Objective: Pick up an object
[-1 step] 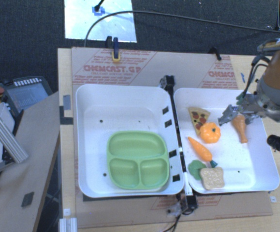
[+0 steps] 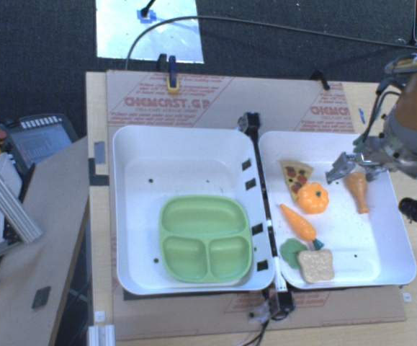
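Standing side by side on the bench are two shallow white bins, smooth and round-cornered. One thing lies in the left bin (image 2: 132,164): a pale green plate (image 2: 205,237), glossy plastic, moulded into three compartments. The right bin (image 2: 388,258) holds six toy foods: a flat pizza slice (image 2: 296,174), a round orange pumpkin (image 2: 312,197) with ribbed sides, a tapered carrot (image 2: 299,223), a dull green leafy piece (image 2: 292,251), a rough tan slice of bread (image 2: 315,265), and a slim orange-brown drumstick (image 2: 358,189). One grey metal gripper (image 2: 346,167) hangs over the bin's far right part, just beside the drumstick's top; its fingers look spread, with nothing seen between them.
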### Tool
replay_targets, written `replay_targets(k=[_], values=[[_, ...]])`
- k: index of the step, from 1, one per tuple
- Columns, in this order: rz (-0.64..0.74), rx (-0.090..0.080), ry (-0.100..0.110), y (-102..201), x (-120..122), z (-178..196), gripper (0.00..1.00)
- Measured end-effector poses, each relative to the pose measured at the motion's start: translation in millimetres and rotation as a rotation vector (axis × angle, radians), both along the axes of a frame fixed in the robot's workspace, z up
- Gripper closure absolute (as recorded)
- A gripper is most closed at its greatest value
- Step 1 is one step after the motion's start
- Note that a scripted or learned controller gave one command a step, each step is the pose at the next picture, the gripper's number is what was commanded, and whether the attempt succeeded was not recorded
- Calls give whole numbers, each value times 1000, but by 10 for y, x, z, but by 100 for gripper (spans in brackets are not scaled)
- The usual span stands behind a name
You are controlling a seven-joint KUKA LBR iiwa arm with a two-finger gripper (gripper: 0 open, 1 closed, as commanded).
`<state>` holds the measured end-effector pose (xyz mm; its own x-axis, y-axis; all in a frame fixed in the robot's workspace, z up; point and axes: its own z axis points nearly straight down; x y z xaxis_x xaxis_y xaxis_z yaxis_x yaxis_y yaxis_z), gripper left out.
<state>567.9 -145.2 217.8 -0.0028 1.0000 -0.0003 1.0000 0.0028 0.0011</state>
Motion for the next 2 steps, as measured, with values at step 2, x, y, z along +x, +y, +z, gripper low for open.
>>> replay_targets(k=[2], values=[[-1, 2, 4, -46, -57, -1204, 0]])
